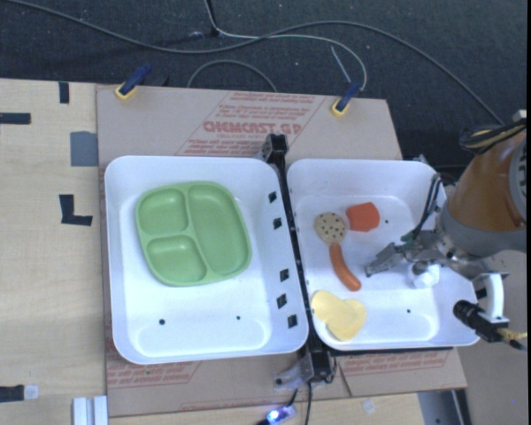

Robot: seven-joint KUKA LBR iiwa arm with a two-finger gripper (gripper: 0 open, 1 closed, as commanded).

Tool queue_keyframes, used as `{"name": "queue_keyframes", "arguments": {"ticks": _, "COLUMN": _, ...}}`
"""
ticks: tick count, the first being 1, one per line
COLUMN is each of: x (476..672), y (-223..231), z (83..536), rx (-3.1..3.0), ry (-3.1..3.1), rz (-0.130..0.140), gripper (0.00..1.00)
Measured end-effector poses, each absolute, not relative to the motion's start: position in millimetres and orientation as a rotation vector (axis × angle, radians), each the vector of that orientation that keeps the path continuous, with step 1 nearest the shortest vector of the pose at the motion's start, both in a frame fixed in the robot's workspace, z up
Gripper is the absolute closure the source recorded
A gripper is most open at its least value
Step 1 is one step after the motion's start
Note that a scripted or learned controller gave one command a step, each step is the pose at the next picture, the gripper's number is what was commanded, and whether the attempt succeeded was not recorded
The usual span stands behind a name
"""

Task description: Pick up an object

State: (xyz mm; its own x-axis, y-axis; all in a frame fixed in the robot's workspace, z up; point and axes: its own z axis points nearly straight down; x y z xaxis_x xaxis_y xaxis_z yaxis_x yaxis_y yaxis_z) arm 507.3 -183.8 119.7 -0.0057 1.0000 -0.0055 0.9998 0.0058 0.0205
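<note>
The right bin (398, 173) holds several toy foods. A round brown cookie (330, 227) lies beside an orange-red block (363, 216). Below them is an orange sausage (344, 267), and a yellow heart-shaped piece (340, 315) rests near the front wall. My gripper (382, 260) hangs over the right half of this bin, just right of the sausage, pointing left. It is open with nothing between its fingers. The grey arm with its orange band (487, 193) comes in from the right.
The left bin (124, 237) holds a green divided plate (193, 232). A black divider with clips (288, 264) runs between the bins. Both bins sit on cardboard (248, 122) held by yellow clamps, and cables cross the dark floor behind.
</note>
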Motion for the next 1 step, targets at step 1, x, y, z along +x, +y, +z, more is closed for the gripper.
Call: {"name": "queue_keyframes", "arguments": {"ticks": 1, "x": 501.2, "y": -182.0, "z": 120.8, "rx": 2.219, "ry": 2.227, "rz": 0.001, "gripper": 1.00}}
